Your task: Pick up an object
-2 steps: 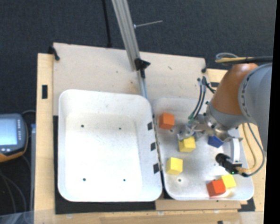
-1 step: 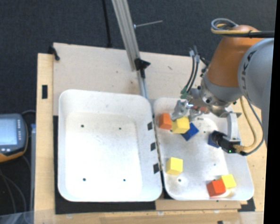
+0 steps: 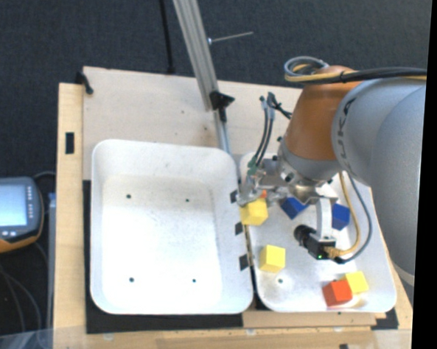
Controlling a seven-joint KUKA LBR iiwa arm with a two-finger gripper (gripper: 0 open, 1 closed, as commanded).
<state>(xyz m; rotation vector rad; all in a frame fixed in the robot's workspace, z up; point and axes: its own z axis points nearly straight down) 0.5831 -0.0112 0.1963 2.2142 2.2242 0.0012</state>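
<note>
Though partly hidden under the wrist, gripper (image 3: 255,202) seems closed around a yellow block (image 3: 254,212) between the jaws (hard to be sure). Probably light, rigid, smooth-faced; best pinched across flat opposite sides. Second yellow block (image 3: 272,257) just below.

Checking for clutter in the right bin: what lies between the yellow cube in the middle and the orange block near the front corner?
In the camera view, only bare white bin floor separates the yellow cube from the orange block.
</note>
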